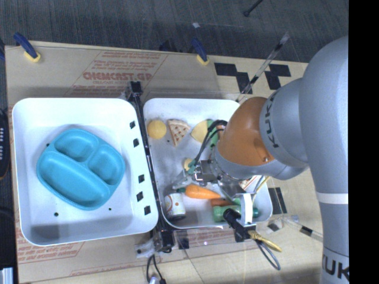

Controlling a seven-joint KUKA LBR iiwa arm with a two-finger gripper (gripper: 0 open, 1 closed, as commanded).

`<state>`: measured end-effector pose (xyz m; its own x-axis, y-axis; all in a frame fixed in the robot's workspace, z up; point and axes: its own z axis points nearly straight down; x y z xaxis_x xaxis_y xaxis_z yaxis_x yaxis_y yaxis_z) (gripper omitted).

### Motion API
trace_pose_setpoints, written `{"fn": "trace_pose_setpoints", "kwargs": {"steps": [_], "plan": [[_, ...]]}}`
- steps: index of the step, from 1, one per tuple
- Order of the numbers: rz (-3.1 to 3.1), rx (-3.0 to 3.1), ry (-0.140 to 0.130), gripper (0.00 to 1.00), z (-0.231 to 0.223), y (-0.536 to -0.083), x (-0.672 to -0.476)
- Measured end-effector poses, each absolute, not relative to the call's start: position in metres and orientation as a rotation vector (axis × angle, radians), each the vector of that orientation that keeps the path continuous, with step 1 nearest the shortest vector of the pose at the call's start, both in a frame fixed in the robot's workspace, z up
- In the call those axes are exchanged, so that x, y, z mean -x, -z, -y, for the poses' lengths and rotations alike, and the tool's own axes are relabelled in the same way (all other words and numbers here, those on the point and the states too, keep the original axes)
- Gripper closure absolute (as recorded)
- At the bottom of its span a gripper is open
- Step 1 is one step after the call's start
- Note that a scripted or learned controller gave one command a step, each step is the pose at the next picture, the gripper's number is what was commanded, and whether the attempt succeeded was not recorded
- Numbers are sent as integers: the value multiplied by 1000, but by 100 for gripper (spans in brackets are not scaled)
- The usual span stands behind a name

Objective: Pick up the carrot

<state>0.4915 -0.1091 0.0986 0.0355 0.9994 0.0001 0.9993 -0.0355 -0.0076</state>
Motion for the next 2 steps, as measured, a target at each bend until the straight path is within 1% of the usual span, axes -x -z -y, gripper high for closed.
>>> {"fn": "trace_pose_setpoints", "kwargs": {"steps": [1,2], "plan": [[2192,2242,-9,100,108,-109,-493],[2014,2402,-5,100,7,-192,-477]]}}
